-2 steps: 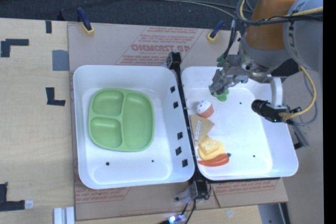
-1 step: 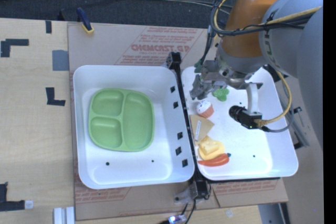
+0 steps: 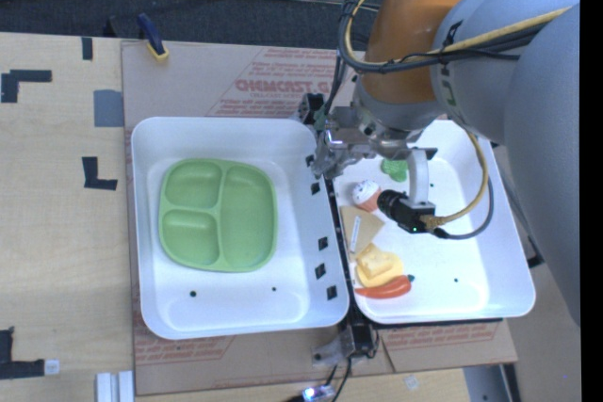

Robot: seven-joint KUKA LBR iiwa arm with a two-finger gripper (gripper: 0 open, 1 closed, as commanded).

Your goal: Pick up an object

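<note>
The right bin (image 3: 490,287) holds several small items. A green piece (image 3: 396,170) lies partly under the arm, with a white and red object (image 3: 366,195) beside it. Below them are a tan flat slice (image 3: 362,227), a yellow chunk (image 3: 377,265) and a red chili (image 3: 384,289). My gripper (image 3: 369,155) hangs low over the bin's upper left part, just above the white and red object and the green piece. The wrist's orange band (image 3: 410,33) and grey body hide the bin's far corner. I see nothing held.
The left bin (image 3: 151,297) carries a green divided plate (image 3: 219,214). A black divider with clips (image 3: 325,245) runs between the bins. A black part with a cable (image 3: 407,212) hangs off the wrist over the right bin. Cardboard (image 3: 236,80) underlies both bins.
</note>
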